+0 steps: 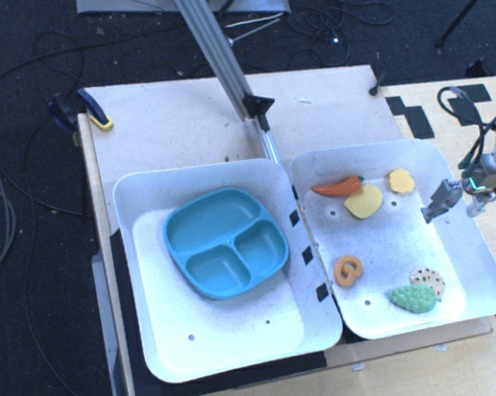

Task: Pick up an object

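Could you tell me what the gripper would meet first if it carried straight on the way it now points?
Probably the yellow fruit: the gripper points left across the right bin, though its height is unclear.

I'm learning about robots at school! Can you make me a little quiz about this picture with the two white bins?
1. True or false: the blue three-compartment plastic plate lies in the right white bin.
2. Which toy lies nearest the green bumpy toy?
A. the orange pretzel-shaped toy
B. the speckled cookie toy
C. the orange-red carrot toy
3. Fill in: the end effector is over the ____ edge of the right bin.

Key:
1. False; it lies in the left white bin.
2. B; they touch.
3. Right.
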You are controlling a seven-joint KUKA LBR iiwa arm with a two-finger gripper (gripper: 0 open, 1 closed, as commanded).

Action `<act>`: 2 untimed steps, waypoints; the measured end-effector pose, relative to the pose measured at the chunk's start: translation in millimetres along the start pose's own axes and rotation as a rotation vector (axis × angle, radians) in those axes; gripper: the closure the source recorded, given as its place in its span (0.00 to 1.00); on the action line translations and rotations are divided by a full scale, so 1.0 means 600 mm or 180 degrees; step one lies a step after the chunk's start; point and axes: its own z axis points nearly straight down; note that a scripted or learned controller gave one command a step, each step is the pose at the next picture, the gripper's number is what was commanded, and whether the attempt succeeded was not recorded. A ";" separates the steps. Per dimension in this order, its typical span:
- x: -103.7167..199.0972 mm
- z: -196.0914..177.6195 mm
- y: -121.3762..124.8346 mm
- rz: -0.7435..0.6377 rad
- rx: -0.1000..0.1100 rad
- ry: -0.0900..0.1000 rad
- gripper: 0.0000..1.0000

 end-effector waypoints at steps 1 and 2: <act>0.000 0.000 0.000 0.0000 -0.0002 -0.0001 0.00; -0.004 0.094 0.015 0.0004 0.0014 0.0005 0.00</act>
